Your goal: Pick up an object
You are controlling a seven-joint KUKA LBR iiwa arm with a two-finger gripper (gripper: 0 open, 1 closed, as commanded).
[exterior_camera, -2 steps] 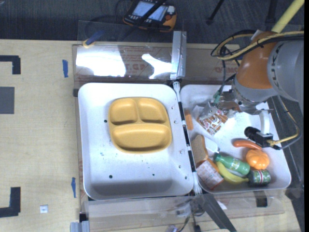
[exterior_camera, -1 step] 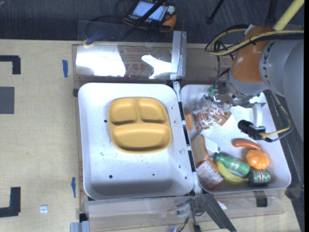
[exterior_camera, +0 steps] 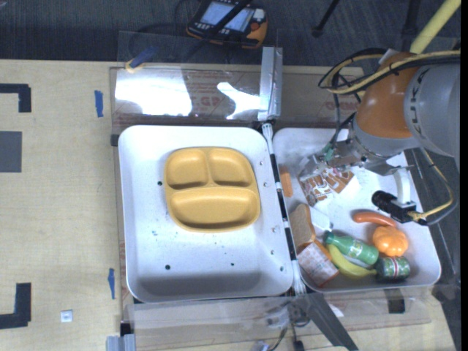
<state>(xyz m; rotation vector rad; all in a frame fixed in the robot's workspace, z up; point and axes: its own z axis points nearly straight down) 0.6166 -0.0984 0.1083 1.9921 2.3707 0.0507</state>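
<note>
A: What does the overhead camera show?

B: Two white bins side by side. The left bin (exterior_camera: 139, 262) holds a yellow divided tray (exterior_camera: 212, 186) near its centre. The right bin (exterior_camera: 428, 262) is crowded: a snack bag (exterior_camera: 327, 183) at twelve o'clock, a brown packet (exterior_camera: 302, 225) at nine, and a green bottle (exterior_camera: 352, 246), a banana (exterior_camera: 349, 264), an orange fruit (exterior_camera: 390, 241) and a can (exterior_camera: 393, 268) bunched around five o'clock.

A: Where is the arm?

B: The arm (exterior_camera: 431, 112) enters from the right. Its gripper (exterior_camera: 338, 152) hangs over the snack bag at the bin's twelve o'clock; whether it is spread or closed cannot be made out.

A: How should it pick well?

B: I'd judge the snack bag the nearest target. Descend straight, straddle a raised fold, close firmly, then lift slowly, since crinkly film may slip.
</note>
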